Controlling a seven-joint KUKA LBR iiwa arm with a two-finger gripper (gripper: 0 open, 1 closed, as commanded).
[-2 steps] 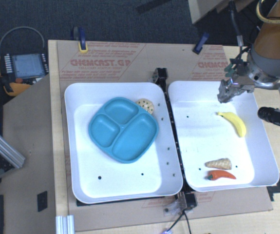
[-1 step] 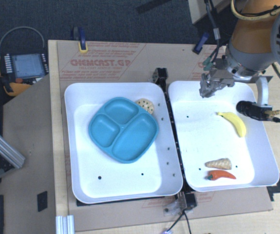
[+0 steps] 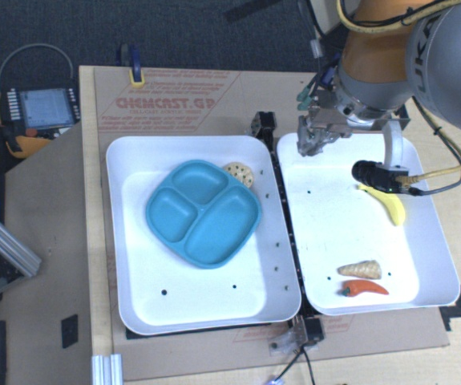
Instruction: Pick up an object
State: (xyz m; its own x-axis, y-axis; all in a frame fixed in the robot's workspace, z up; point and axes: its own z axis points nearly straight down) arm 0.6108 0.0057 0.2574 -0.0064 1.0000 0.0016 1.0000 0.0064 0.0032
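My gripper (image 3: 313,143) hangs over the far left corner of the right bin (image 3: 422,295), and I see nothing held in it. A yellow banana (image 3: 391,207) lies in that bin, right of the gripper and nearer the front. Close to the bin's front edge rest a beige, shell-like piece (image 3: 360,269) and a red pepper (image 3: 365,289). The left bin (image 3: 134,295) holds a blue divided plate (image 3: 204,212). A round cookie (image 3: 239,172) peeks out from behind the plate's far right rim.
A black clip (image 3: 263,123) sits between the two bins at their far edge. Cardboard (image 3: 174,99) lies under both bins. A small screen with cables (image 3: 44,107) stands off the bench at the far left.
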